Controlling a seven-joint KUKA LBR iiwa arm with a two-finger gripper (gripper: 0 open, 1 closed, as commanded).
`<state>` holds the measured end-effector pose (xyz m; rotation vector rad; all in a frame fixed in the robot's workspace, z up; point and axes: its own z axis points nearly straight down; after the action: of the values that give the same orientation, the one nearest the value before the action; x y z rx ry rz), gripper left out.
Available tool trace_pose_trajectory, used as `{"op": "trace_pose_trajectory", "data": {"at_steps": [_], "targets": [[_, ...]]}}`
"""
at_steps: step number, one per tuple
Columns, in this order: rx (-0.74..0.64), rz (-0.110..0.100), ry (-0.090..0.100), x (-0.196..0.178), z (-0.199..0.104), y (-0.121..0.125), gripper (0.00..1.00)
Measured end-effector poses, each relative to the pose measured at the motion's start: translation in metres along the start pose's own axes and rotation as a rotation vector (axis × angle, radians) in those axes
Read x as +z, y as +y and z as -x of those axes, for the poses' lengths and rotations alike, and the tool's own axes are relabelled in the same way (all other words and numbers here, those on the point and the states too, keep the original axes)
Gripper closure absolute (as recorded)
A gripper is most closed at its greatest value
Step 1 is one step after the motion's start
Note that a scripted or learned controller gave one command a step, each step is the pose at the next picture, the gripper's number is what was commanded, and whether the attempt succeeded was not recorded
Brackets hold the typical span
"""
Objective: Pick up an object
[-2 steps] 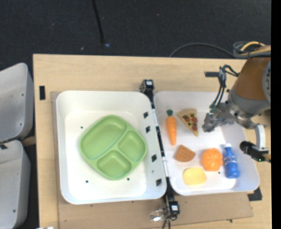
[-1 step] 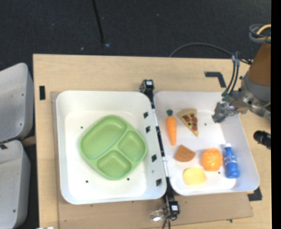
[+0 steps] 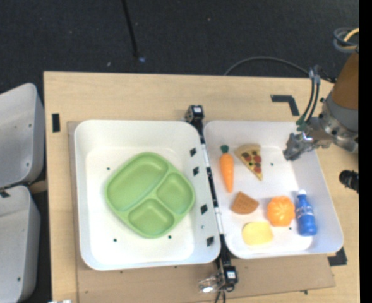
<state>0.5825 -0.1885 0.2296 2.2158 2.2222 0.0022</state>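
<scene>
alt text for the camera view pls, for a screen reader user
The tool hovers at the right bin's upper right edge, above a toy carrot, pizza slice, brown wedge, orange, yellow lemon-like piece and blue bottle. The left bin holds a green divided plate.

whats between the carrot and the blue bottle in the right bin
In the camera view, the brown wedge and the orange lie between the carrot and the blue bottle.

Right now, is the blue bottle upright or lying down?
Lying down: the blue bottle rests lengthwise on the right bin floor, white cap pointing away.
</scene>
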Motion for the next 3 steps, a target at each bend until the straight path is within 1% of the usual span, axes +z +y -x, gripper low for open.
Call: {"op": "trace_pose_trajectory", "data": {"at_steps": [2,3], "targets": [[-0.003,0.0,0.002,-0.018,-0.093,0.03,1.0],[-0.004,-0.001,0.002,-0.01,-0.144,0.048,1.0]]}}
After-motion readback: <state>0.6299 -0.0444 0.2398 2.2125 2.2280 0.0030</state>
